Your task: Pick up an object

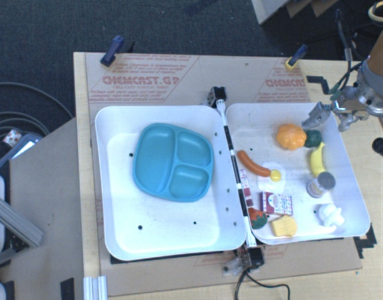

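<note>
A: Gripper — you'll find it at the right bin's far right corner, fingers apart, nothing between them. One finger sits over the bin's inner edge, the other nearer the rim.

B: What lies closest to it?

A: Orange, just below and left of the gripper, apart from it. A small green piece touches the orange's right side. Banana lies below that, tilted.

B: And the rest of that bin?

A: Sausage left of centre, a fried egg at its lower end. Grey can just under the banana. White bottle near the front right corner. Carton, cheese and a strawberry bunched toward the front left.

B: Left bin?

A: Your left bin carries one blue divided plate, lying flat, nearer the far side. Both bins sit side by side on the tabletop, touching along the middle.
</note>
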You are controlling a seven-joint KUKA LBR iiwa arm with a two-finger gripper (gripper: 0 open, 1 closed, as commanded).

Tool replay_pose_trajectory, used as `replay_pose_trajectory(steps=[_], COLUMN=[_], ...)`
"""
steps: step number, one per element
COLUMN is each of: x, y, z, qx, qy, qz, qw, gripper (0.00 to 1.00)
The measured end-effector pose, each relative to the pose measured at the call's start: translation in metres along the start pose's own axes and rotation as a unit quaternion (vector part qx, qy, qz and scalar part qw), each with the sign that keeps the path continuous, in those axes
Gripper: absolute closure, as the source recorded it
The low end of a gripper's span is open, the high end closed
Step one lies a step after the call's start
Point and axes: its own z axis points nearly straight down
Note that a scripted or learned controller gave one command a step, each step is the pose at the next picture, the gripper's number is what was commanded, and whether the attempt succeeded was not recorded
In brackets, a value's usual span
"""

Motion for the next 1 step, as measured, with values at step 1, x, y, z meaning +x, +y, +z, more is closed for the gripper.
replay_pose_trajectory(steps=[1], x=[-0.0226], y=[0.0276], z=[0.124], qx=[0.001], qy=[0.001], qz=[0.0], qw=[1.0], gripper=[0.0])
